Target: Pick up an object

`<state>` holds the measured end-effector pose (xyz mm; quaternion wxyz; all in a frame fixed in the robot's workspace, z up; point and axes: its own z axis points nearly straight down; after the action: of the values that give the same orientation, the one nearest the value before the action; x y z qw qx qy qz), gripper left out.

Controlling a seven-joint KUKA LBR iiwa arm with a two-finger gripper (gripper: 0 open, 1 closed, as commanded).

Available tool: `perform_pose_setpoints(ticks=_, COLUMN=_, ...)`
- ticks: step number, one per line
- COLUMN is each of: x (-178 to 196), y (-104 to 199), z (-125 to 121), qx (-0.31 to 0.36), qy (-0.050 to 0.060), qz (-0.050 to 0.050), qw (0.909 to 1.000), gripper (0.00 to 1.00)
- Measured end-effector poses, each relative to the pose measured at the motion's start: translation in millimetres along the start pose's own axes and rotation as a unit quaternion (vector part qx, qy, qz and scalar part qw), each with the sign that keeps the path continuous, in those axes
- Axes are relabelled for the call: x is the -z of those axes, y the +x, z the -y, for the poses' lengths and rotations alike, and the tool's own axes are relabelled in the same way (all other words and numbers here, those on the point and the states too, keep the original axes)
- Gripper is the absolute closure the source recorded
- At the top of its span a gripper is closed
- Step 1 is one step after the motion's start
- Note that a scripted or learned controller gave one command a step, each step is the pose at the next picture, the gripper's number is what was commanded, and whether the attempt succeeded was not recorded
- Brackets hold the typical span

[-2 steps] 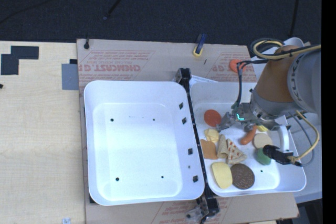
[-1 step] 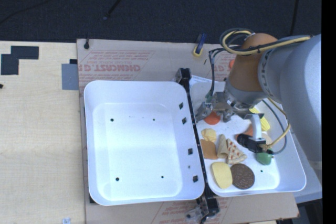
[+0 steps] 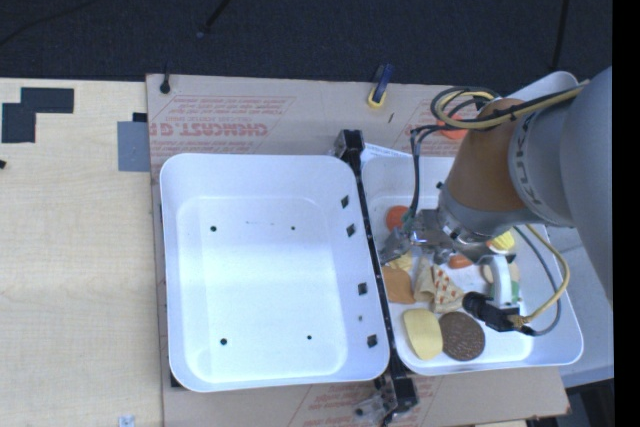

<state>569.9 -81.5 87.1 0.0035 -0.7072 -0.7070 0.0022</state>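
My gripper (image 3: pixel 418 243) reaches down into the right bin (image 3: pixel 560 347), low over a pile of small items. Just under it lie a tan block (image 3: pixel 398 285) and a pale speckled wedge (image 3: pixel 441 286). A red-orange piece (image 3: pixel 398 215) sits just up and left of it. At the bin's front are a yellow oval (image 3: pixel 422 333) and a brown round disc (image 3: pixel 462 337). A yellow piece (image 3: pixel 503 241) and a small green and white item (image 3: pixel 503 279) lie to the right, partly hidden by the wrist. I see nothing lifted by the gripper.
The left bin (image 3: pixel 175 215) lies beside the right one, and a black clip strip (image 3: pixel 362 245) runs between them. The arm's cables (image 3: pixel 545 300) loop over the right bin's right side. A yellow and blue clamp (image 3: pixel 379 90) sits at the board's back edge.
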Motion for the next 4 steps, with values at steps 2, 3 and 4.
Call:
perform_pose_setpoints(ticks=2, x=1, y=0, z=-68, qx=0.002, qy=-0.003, qz=0.0, qw=1.0, gripper=0.0)
perform_pose_setpoints(ticks=3, x=0, y=-27, z=2, qx=-0.002, qy=0.001, qz=0.0, qw=1.0, gripper=0.0)
perform_pose_setpoints(ticks=4, x=1, y=2, z=-64, qx=0.002, qy=-0.005, qz=0.0, qw=1.0, gripper=0.0)
